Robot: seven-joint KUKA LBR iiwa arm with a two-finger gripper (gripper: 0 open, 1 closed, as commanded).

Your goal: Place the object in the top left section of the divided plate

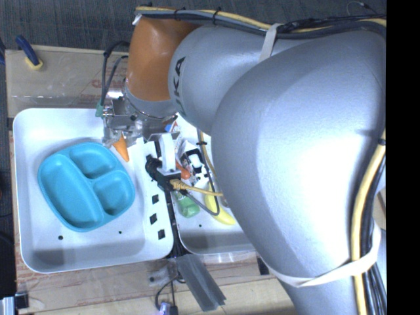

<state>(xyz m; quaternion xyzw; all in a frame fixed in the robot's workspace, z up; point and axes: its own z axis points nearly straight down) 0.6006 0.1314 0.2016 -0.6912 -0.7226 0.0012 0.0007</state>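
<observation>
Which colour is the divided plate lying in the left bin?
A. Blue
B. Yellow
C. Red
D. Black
A: the divided plate lying in the left bin is light blue all over, its three sections included, and it stands out against the bin's white floor.

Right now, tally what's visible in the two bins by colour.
Blue: 1, the divided plate in the left bin
Orange: 1, a small object at the plate's upper right edge, under the hand
Green: 1, a block in the right bin
Yellow: 1, a curved piece beside the block, partly hidden by the arm
Total: 4
</observation>
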